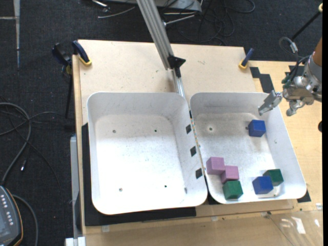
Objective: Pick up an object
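Nothing's picked yet: your gripper (pixel 281 104) hangs spread and empty, near the blue cube (pixel 257 128).

You see the arm (pixel 319 60) at the right edge: a sliver of orange band up top, with a grey metal wrist below it. A dark cable loops off its far side. The gripper (pixel 281 104) has two pale grey, angular metal fingers (pixel 267 104).
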`<state>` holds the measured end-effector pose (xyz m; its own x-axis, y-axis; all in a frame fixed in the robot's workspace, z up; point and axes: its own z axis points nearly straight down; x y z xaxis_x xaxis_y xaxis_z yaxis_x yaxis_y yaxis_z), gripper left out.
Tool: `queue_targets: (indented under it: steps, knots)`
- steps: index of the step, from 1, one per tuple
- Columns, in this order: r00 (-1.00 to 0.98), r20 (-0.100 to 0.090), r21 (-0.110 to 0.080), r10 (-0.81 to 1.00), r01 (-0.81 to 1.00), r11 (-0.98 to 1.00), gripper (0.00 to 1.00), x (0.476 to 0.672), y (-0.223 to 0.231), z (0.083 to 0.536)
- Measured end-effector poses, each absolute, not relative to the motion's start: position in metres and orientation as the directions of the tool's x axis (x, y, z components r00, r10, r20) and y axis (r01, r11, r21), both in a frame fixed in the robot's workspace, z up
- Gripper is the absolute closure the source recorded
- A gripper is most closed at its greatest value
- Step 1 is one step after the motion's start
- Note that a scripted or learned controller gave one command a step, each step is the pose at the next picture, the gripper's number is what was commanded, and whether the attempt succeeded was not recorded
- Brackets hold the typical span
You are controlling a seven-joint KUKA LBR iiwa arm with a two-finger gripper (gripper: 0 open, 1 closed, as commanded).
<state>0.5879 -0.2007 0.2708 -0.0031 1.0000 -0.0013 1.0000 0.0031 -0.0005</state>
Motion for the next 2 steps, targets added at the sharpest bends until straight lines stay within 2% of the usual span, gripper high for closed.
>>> queue_targets:
  steps: [1, 2]
  knots:
    - [-0.003, 0.0, -0.004, 1.0, 1.0, 0.003, 0.0, 0.641, -0.224, 0.109]
    - [-0.005, -0.006, 0.007, 1.0, 1.0, 0.005, 0.0, 0.627, -0.193, 0.098]
